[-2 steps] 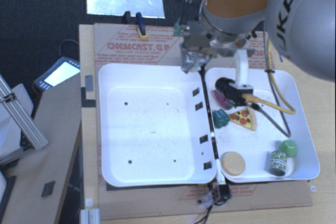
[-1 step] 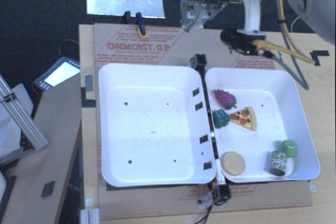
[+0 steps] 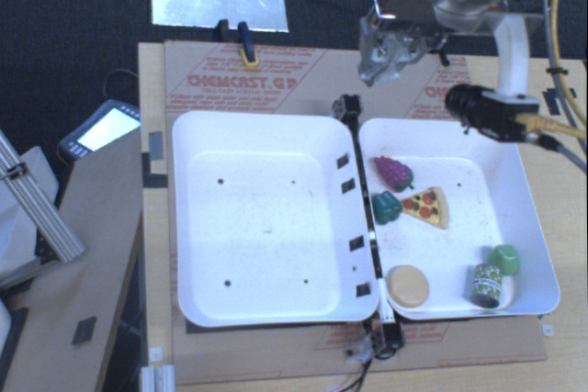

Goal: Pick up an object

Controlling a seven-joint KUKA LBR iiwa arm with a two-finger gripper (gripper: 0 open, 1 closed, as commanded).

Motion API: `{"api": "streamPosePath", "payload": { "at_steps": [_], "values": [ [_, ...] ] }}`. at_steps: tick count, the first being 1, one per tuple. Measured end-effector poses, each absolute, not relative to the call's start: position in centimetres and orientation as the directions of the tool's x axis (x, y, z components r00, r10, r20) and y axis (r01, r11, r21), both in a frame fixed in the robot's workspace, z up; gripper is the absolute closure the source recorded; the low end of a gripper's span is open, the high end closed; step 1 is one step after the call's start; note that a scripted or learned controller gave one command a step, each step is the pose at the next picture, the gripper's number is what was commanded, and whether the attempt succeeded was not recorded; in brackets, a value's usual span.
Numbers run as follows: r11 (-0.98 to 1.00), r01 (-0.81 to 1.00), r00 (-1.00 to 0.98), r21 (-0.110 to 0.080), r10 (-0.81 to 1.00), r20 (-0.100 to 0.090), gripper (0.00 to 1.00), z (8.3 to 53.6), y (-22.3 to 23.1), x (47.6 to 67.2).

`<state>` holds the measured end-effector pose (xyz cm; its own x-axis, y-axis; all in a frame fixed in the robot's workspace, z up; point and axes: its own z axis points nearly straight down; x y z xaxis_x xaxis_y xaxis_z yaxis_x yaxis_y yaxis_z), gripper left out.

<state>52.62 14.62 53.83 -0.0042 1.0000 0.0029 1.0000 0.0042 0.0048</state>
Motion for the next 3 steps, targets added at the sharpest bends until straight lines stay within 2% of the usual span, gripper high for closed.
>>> {"api": "streamPosePath", "payload": {
  "at_steps": [1, 2, 3],
  "values": [
    [0.008, 1.000, -0.008, 0.003, 1.000, 0.002, 1.00, 53.5, 20.4, 53.5],
    [0.007, 1.000, -0.007, 0.000, 1.000, 0.001, 1.00, 50.1, 23.6, 51.7],
    [0.005, 1.000, -0.005, 0.004, 1.000, 0.003, 1.00, 53.7, 23.4, 51.2]
  ]
}}
